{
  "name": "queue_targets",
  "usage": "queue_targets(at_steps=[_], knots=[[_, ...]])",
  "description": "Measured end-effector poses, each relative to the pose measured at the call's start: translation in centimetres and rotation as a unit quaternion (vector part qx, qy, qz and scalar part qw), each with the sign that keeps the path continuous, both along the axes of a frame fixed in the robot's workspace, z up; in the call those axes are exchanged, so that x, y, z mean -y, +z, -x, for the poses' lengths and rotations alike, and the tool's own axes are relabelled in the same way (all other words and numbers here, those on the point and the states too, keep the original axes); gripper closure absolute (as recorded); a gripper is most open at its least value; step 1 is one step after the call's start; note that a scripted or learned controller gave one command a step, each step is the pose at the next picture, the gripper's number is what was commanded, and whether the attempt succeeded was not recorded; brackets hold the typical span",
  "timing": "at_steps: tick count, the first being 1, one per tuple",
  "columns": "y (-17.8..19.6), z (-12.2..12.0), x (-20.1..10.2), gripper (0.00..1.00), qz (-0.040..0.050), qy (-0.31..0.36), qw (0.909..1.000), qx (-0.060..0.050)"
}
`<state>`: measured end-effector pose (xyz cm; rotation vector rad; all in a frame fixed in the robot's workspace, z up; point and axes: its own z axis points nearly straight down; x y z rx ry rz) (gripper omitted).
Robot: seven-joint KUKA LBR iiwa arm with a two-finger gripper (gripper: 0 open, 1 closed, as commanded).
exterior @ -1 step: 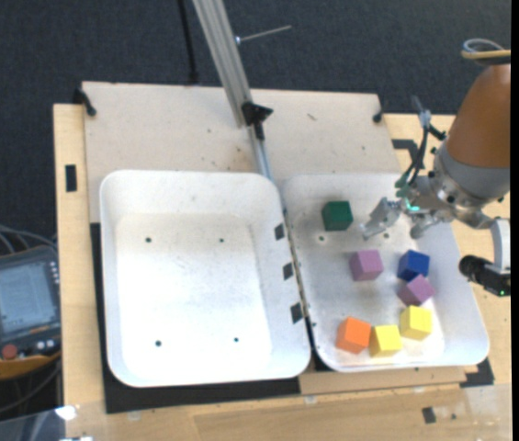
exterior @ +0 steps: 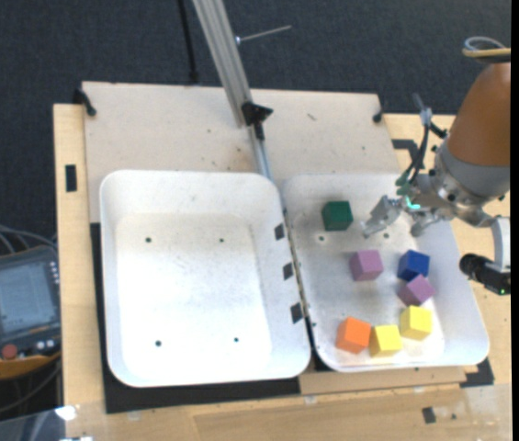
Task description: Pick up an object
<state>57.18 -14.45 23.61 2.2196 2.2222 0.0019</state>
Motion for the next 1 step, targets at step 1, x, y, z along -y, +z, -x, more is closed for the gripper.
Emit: queue_targets(at_steps=[1], knots=[[-4.37,-0.49,-0.09,0.00,0.0008,-0.002,1.0000,-0.002]])
